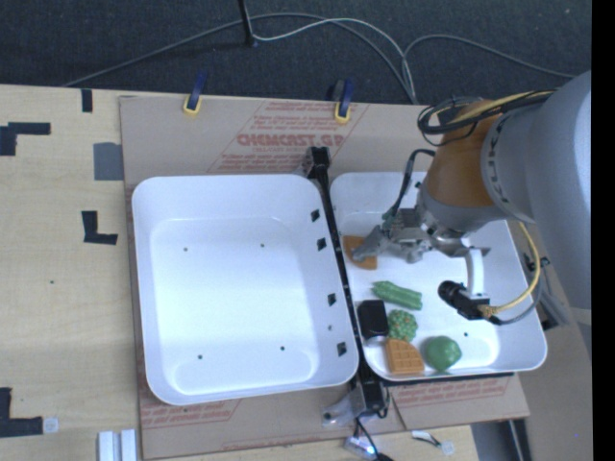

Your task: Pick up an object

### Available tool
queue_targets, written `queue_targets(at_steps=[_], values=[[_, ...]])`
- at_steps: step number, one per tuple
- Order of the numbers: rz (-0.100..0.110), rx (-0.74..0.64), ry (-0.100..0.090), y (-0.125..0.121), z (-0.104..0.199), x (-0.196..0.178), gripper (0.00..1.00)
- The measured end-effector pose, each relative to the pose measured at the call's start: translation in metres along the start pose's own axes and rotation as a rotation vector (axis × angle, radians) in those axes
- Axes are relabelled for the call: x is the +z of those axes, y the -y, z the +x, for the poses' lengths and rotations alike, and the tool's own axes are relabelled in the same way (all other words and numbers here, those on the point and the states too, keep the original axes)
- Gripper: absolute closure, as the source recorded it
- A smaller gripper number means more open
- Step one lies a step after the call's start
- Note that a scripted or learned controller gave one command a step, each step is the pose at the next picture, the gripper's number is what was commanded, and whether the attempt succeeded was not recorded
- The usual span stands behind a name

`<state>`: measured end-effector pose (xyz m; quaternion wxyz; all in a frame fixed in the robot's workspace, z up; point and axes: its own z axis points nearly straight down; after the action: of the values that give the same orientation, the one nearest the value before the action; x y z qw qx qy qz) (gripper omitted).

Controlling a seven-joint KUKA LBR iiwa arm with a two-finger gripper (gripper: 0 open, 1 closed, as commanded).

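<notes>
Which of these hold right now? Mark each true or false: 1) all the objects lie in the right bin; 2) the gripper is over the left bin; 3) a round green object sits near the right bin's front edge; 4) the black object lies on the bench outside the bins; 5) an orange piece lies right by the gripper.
1) True: the right bin has them all.
2) False: the gripper is over the right bin, near the divider.
3) True: the round green object is there.
4) False: the black object lies inside the right bin.
5) True: the orange piece is at its tip; whether it is gripped is unclear.
</notes>
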<state>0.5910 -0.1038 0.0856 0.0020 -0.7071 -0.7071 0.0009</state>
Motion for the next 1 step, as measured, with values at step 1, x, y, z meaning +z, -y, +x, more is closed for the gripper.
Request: queue_targets(at_steps=[1], values=[[-0.013, -0.003, 0.0, -0.0041, 0.0012, -0.018, 1.0]])
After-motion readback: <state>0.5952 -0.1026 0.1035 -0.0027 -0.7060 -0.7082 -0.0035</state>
